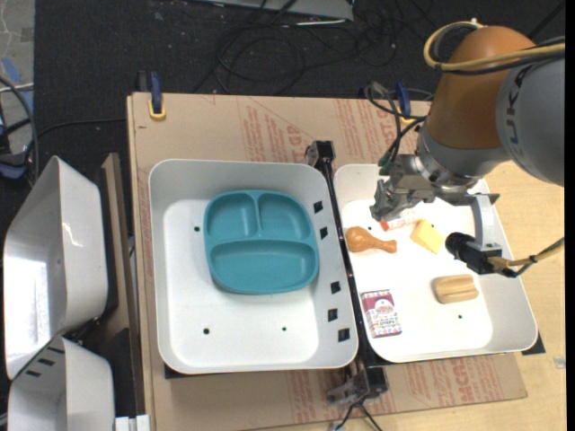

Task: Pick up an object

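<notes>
One card [381, 312], one bread roll [454, 288], one cheese wedge [427, 235], one drumstick [369, 240]; gripper [392, 207] perhaps touching none, jaw state unclear.

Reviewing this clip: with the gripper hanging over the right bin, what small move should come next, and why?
Probably a short descent with a slight shift toward the drumstick-shaped toy. The gripper sits in the right bin just above and to the right of that toy, with nothing visibly between its fingers. The yellow wedge lies close beside, so a small correction should avoid it.
</notes>
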Tool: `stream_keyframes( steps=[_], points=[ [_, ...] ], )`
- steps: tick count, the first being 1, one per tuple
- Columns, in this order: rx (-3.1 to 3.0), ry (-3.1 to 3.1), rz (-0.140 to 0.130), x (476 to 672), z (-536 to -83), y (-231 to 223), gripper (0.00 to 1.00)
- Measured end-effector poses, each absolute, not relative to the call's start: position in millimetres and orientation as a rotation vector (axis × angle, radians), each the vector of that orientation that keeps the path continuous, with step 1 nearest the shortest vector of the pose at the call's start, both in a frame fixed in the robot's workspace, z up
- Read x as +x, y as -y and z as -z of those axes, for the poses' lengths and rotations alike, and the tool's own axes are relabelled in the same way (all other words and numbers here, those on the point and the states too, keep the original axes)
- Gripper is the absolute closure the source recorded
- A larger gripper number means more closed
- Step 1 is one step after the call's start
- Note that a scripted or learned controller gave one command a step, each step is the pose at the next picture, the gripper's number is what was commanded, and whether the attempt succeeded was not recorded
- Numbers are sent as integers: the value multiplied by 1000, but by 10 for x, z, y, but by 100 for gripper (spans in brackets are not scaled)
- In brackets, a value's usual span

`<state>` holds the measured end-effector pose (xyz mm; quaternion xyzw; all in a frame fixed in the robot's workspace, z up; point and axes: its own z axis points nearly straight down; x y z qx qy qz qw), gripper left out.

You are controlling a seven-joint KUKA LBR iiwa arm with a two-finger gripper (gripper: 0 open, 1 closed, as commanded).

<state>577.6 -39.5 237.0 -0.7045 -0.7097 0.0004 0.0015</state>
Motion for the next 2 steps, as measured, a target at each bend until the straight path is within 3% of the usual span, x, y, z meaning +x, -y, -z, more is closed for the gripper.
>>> stream_keyframes(
  steps=[2],
  points=[
    [-2210, 2229, 0, 5419, -2427, -681, 100]
  ],
)
